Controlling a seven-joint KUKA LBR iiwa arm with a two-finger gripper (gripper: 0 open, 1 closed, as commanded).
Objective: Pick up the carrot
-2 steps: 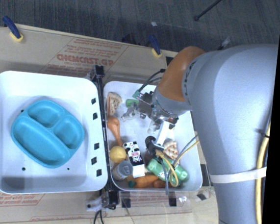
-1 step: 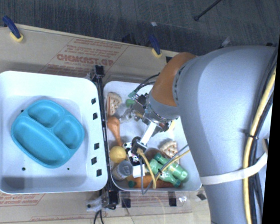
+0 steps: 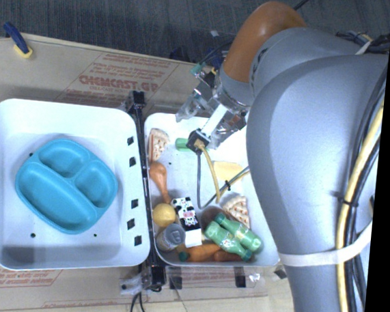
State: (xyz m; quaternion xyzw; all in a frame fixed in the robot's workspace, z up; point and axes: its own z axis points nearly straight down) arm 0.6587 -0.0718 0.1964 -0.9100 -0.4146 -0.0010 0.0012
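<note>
1. Carrot (image 3: 203, 251) lies on its side in the right bin (image 3: 180, 171), along the near wall at the bottom of the view, its orange body partly tucked under other things
2. Just left of the carrot stands a grey can (image 3: 171, 237); a white block (image 3: 192, 238) sits just above the carrot, and green bottles (image 3: 234, 236) lie at its upper right
3. Gripper (image 3: 202, 115) hangs over the far end of that same bin, well apart from the carrot; whether it is spread or pressed together cannot be told from this angle
4. Near the gripper, on the bin floor, lie a small green piece (image 3: 181, 143), a sandwich wedge (image 3: 157, 143) against the left wall and a pale yellow slab (image 3: 226, 171)
5. Down the left side come a drumstick (image 3: 159, 176), a yellow lemon (image 3: 164, 215) and a black-and-white cow-patterned toy (image 3: 187, 213); a pizza slice (image 3: 237, 207) lies towards the right
6. Left bin (image 3: 6, 120) bears a blue divided plate (image 3: 67, 184), lying flat near its middle
7. Grey arm (image 3: 306, 142) covers the right part of the right bin
</note>
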